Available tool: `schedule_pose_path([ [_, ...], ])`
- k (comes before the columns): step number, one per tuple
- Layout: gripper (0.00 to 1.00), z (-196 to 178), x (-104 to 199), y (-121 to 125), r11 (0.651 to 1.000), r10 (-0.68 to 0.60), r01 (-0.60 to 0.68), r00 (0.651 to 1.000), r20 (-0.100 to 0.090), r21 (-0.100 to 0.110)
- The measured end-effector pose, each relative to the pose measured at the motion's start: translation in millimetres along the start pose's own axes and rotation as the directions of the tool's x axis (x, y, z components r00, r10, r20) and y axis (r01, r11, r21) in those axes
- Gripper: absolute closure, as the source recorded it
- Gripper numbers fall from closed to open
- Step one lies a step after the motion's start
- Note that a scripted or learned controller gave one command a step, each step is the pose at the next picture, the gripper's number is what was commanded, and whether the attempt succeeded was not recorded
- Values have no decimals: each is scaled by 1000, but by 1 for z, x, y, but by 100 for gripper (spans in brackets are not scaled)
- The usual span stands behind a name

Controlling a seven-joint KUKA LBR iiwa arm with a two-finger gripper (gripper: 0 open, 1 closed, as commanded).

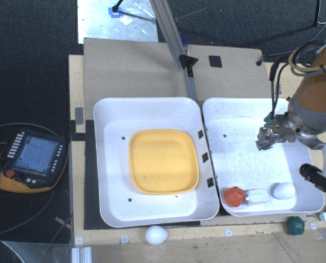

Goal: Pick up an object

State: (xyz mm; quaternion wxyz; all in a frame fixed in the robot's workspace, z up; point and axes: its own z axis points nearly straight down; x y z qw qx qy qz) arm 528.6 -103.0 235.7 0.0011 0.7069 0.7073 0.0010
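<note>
Three things lie along the right bin's (217, 147) front edge: one red ball (234, 196), one clear bottle (257, 196) lying left-right, one white egg (284, 190). Gripper (265, 138) state: cannot tell.

No legible text, labels or numbers anywhere.

Tan bench (135, 70), set on dark floor. Two white bins side by side on top: left bin (110, 201), right bin (228, 119), rims touching at the middle. White egg (156, 235) on the near edge, just outside the left bin. Green ball (295, 225) at the near right, just outside the right bin. Metal rail (171, 32) slanting in from the far side, ending between the bins.
</note>
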Motion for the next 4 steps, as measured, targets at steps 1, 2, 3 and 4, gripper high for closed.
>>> schedule_pose_path([
  [1,100,7,38,25,1000,-3,3,1000,-1,2],
  [2,100,0,78,53,1000,-4,4,1000,-1,1],
  [3,100,10,124,69,1000,-3,3,1000,-1,3],
  [4,100,-1,171,88,1000,-4,4,1000,-2,1],
])
